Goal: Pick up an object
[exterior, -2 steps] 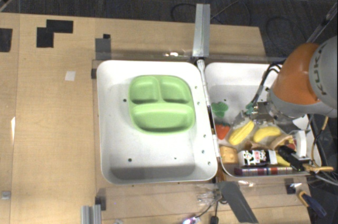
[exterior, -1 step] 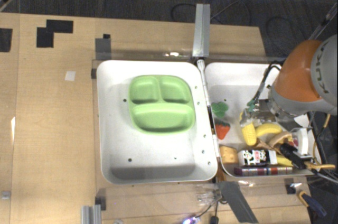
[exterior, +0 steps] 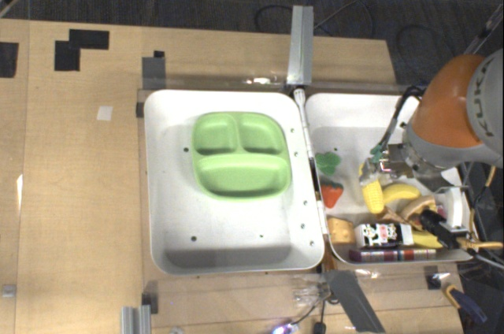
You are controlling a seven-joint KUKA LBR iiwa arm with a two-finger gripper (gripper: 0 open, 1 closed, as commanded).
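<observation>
The wooden tabletop (exterior: 79,191) carried two shallow white bins side by side. The left bin (exterior: 169,246) held a green divided plate (exterior: 239,154), lying flat near its middle with two small compartments along the far side and one long one along the near side. Nothing else lay on the plate.

The right bin (exterior: 350,116) held a loose heap of toy food crowded toward its near half. A green leafy piece (exterior: 327,162) lay close to the wall shared with the left bin, and a red strawberry-like piece (exterior: 332,194) sat just beside it, nearer the camera. A yellow corn cob (exterior: 373,197) stood close to a banana (exterior: 405,191), the two almost touching. A tan piece like bread (exterior: 340,229) rested at the near left corner, beside a dark bottle with a white label (exterior: 386,234) lying on its side along the near wall, and a dark marker-like stick (exterior: 390,254) lay in front of it.

The grey arm with its orange band (exterior: 445,108) reached in from the right over the right bin. The end effector (exterior: 386,161) hung low just above the corn cob and banana; whether it was open or closed could not be told from this angle, and no object was visibly caught in it
</observation>
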